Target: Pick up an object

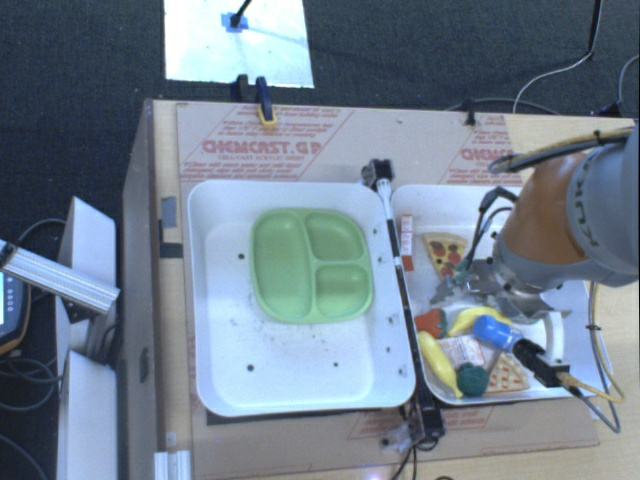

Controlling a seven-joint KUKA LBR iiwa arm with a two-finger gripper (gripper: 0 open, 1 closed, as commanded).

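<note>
Over the right bin (420, 203), the gripper (470, 286) hangs low among toy food, beside a pizza slice (444, 251). Whether it grips anything, I cannot tell. Left, a green tray (310, 265) lies.

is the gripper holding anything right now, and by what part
Cannot be told: the gripper is low in the right bin among the toy food, its tips hidden.

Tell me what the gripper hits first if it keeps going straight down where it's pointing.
Probably the banana, which lies right under the gripper in the right bin, next to the blue piece. Depth is hard to judge from this slant, so it could land on the blue piece instead.
</note>
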